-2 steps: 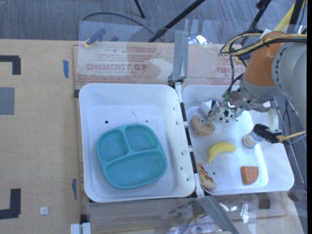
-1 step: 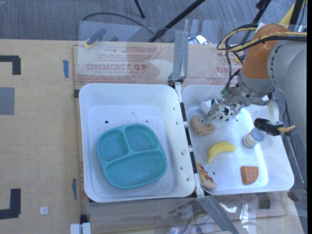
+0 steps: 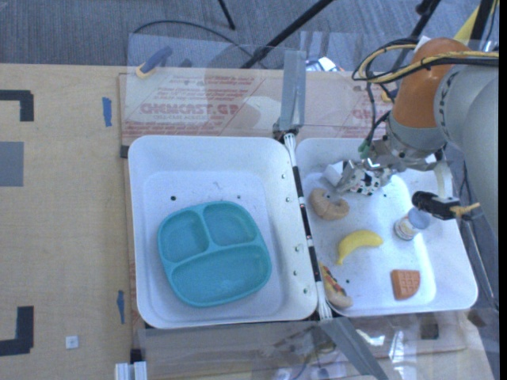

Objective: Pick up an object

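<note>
The arm (image 3: 469,105) comes in from the upper right of the frame, its orange band (image 3: 420,93) above the wrist. The gripper (image 3: 348,177) is down in the upper middle of the right bin (image 3: 447,260). Whether the gripper is open or closed cannot be told, as the tip is small and cluttered from this angle.

A black-and-white toy (image 3: 367,182) sits just to the right of the gripper tip, touching it or nearly so. It cannot be seen to be held.

Below and left of the gripper, near the bin's left wall, lies a tan lump (image 3: 328,205). A banana (image 3: 358,244) lies in the middle of the bin, curved and apart from the rest. A small pale cup (image 3: 407,227) stands to the banana's upper right. An orange waffle (image 3: 405,283) rests in the lower right of the bin. A small red-and-tan piece (image 3: 337,290) lies against the bin's lower left wall.

The left bin (image 3: 158,165) holds a teal divided plate (image 3: 214,252), lying flat in its lower middle.
</note>
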Robot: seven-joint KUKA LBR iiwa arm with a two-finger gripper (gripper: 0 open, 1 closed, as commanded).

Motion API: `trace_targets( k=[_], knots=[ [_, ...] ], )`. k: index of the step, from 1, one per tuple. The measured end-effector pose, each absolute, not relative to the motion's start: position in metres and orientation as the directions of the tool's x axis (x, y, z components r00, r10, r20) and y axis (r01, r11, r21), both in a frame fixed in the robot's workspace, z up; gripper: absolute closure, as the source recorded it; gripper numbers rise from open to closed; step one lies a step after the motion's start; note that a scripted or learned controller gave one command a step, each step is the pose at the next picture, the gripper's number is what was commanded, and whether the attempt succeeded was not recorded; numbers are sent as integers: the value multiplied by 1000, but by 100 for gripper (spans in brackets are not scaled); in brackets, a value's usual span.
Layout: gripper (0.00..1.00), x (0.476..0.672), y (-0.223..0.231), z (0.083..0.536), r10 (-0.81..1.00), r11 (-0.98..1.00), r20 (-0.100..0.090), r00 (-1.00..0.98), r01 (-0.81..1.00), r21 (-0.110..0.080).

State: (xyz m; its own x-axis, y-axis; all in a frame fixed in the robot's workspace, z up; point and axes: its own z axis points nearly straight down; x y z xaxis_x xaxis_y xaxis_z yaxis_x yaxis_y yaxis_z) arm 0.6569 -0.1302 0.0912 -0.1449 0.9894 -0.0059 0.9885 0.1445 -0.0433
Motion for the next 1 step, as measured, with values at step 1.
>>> trace_targets(
  k=[1],
  knots=[
    [100,659,-130,107,989,147,-7,-147,988,-39]
  ],
)
